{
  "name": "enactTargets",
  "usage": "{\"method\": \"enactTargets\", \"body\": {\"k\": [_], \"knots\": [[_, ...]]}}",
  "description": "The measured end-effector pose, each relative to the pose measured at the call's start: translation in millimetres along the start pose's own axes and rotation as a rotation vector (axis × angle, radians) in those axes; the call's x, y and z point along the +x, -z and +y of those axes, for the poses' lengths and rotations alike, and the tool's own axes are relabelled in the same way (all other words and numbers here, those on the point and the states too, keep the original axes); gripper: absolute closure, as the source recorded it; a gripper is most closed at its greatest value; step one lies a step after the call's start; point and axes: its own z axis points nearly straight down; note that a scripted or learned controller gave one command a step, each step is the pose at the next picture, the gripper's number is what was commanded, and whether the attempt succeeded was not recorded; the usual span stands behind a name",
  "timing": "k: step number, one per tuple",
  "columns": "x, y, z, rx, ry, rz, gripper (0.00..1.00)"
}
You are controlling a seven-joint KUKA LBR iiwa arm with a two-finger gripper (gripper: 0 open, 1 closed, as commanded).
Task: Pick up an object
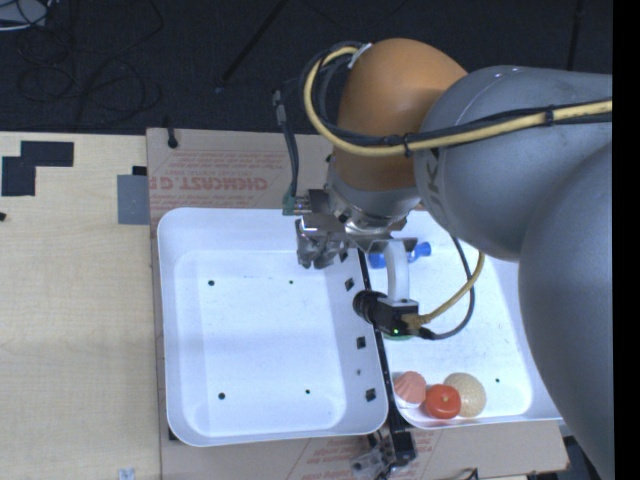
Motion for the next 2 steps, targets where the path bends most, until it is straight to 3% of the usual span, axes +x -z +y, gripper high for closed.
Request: {"method": "enactTargets", "body": {"k": [1,2], "knots": [[88.1,-69.9,-53.1,0.013,0.003,-0.001,1.0],[109.8,-38.2,5.1,-0.004,-0.001,0.0,1.0]]}}
